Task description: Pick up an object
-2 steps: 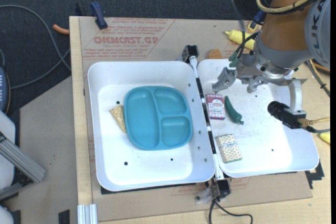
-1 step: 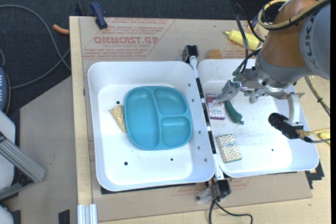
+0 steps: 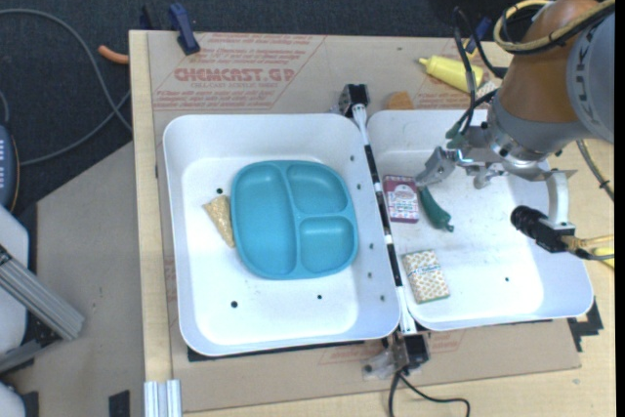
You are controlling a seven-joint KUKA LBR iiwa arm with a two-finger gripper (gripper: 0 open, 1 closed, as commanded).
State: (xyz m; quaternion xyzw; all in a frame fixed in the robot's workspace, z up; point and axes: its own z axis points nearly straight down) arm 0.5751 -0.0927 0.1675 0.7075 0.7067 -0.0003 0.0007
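Camera view looks down on two white bins side by side. Left bin (image 3: 186,210) is mostly taken up by a teal divided plate (image 3: 293,218), with a tan speckled piece (image 3: 221,216) tucked against the plate's 9 o'clock edge; the roomiest strip there runs along the 6 o'clock rim. Right bin (image 3: 508,308) has way more floor free, especially from the middle out toward 4 o'clock.

Right bin contents all hug its 9 o'clock side: a small maroon box (image 3: 401,200) right by the divider, a green stick-like thing (image 3: 436,211) just beside it, and a speckled tan block (image 3: 426,275) down near 7 o'clock, close to the divider rim.

Arm comes in from 2 o'clock, orange band up high, wrist bent down over the right bin. Gripper (image 3: 436,169) hangs above the top end of the green thing, and honestly I can't tell how the jaws are set from this angle. A yellow item (image 3: 447,70) sits on the bench past the bin's 12 o'clock edge.
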